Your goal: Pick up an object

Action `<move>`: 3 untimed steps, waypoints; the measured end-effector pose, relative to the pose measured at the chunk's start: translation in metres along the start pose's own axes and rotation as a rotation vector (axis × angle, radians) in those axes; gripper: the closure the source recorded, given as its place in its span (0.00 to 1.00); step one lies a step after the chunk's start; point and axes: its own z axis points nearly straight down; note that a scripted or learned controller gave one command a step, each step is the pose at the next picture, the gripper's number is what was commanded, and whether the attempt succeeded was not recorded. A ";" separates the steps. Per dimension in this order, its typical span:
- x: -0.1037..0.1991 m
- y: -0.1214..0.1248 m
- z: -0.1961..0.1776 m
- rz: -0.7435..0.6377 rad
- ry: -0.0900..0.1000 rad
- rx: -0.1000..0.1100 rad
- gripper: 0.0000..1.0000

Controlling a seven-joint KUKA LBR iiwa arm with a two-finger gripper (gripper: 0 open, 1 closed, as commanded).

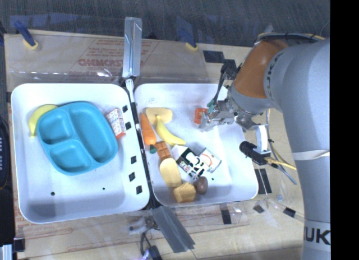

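Two shallow white bins side by side on the bench (50,49). In the left bin (28,197): a blue plastic compartment tray (78,135), a yellow curved banana-like piece (36,116) tucked at its upper-left edge, a small red-and-white packet (116,122) just beside its right corner.

In the right bin (241,180): an orange carrot-shaped toy (147,130) along the left wall, a yellow toy banana (167,133) beside it, a pale tan flat block (159,113) above, a cream rounded piece (170,172), a tan cube (185,193), a small dark brown round thing (201,184), a black-and-white patterned box (193,163).

Near the bin's upper right, a small orange-red block (200,115), touching or nearly touching the gripper (213,120). Gripper lowered right beside that block; open or clenched, impossible to tell at this slant, nor whether anything sits between its tips.

Likely target: the orange-red block. Probably light, rigid, smooth-sided, so prone to sliding or tipping on the slick bin floor if nudged off-centre. Best taken across its two flat opposite faces, low and centred, not by a corner. Lying apart from the rest, so little risk of snagging a neighbour.
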 end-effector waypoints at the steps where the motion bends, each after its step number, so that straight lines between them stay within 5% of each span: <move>1: 0.000 0.000 0.000 0.000 0.000 0.000 0.00; 2: 0.020 0.022 0.014 0.110 -0.002 -0.004 0.00; 3: 0.005 0.038 0.013 0.096 -0.001 -0.004 0.00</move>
